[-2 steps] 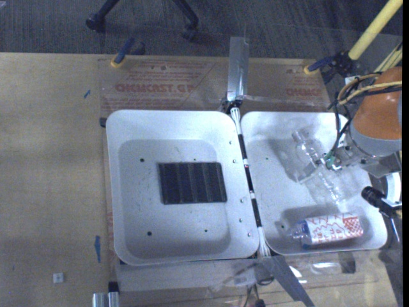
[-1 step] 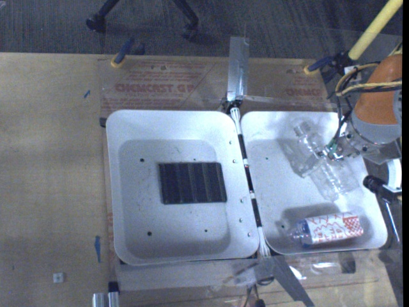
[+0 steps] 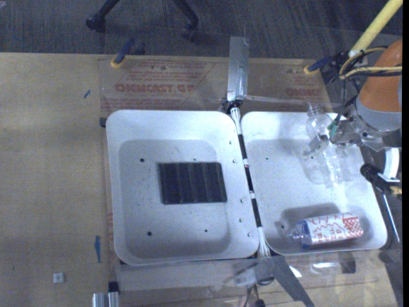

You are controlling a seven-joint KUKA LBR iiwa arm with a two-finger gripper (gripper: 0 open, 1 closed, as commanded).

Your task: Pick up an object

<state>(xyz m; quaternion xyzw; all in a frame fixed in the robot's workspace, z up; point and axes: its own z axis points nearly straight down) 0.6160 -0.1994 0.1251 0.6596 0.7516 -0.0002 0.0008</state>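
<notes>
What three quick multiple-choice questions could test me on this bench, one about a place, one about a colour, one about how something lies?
1. Where is the dark ridged mat?
A. left bin
B. right bin
C. on the floor

2. What colour is the pattern on the plastic bottle's label?
A. green
B. red
C. blue

3. How is that bottle placed?
A. standing upright
B. lying on its side
C. hanging from the arm

Answers: 1 A, the mat sits mid-floor of the left bin. 2 B, red marks on white. 3 B, it lies lengthwise near the right bin's front edge.
</notes>
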